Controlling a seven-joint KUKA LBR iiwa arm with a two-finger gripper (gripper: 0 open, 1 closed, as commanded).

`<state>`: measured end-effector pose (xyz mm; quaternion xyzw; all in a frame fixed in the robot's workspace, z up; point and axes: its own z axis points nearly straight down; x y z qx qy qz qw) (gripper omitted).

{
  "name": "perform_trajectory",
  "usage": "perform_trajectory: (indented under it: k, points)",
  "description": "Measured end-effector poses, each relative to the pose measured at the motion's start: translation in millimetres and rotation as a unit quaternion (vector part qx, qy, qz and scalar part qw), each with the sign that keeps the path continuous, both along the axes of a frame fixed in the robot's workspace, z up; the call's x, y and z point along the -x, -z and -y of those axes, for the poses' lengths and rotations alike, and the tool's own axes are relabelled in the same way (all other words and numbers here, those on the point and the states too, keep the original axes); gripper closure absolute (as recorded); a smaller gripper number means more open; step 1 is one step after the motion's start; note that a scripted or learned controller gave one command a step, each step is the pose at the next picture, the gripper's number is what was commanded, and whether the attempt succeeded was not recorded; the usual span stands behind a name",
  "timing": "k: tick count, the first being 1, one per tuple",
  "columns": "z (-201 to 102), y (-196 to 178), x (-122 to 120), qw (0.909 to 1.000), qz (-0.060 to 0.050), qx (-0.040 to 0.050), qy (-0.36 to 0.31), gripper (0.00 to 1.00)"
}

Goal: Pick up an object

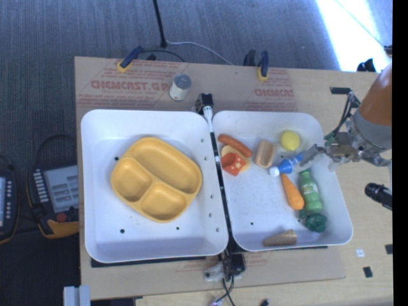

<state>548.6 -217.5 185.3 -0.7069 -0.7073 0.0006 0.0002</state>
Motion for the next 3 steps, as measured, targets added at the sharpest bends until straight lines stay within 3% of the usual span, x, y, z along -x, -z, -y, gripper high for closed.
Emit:
perform_trajectory:
  k: [1,2,3]
  points:
    - [-29.9,56.8,15.3,1.0000,0.000,0.0001,0.000,0.00]
    - [-104.2,89.9,-11.2,1.0000,0.004,0.0021,0.000,0.00]
    - [-103.7,82.6,-69.5,1.0000,0.000,0.0005,0.000,0.00]
